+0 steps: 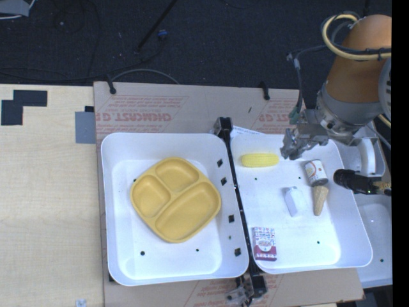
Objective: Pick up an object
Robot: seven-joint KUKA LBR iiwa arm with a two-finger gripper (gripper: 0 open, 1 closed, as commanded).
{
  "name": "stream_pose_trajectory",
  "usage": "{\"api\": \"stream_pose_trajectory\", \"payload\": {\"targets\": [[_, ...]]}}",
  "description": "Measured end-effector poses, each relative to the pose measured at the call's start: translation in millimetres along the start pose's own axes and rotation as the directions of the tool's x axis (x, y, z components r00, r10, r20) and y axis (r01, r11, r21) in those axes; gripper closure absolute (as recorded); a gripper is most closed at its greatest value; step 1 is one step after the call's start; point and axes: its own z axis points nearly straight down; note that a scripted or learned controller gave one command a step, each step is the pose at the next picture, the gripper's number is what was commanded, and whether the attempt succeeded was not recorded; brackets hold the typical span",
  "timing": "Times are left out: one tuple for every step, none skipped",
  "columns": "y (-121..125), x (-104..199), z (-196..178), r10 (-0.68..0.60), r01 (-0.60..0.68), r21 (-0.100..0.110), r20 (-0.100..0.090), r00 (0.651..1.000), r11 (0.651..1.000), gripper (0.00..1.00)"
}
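Observation:
The right bin (345,251) holds a yellow corn cob (259,160) at its back left, a small white block (292,201) near the middle, an ice-cream cone toy (317,185) to the right and a red and white packet (264,243) at the front. My gripper (293,148) hangs over the bin's back part, just right of the corn cob and above the cone. Nothing shows between its fingers.
The left bin (121,254) holds a yellow divided plate (176,199). A black divider (233,197) runs between the two bins. Cardboard lies under the bins, and a pale wooden bench top (45,203) stretches to the left.

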Motion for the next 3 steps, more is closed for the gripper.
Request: {"api": "stream_pose_trajectory", "payload": {"targets": [[-7,55,8,-0.002,0.002,0.000,0.000,1.000,1.000,1.00],[-19,111,16,-0.003,0.003,0.001,-0.001,1.000,1.000,1.00],[-35,155,22,-0.002,0.002,0.001,0.001,1.000,1.000,1.00]]}}
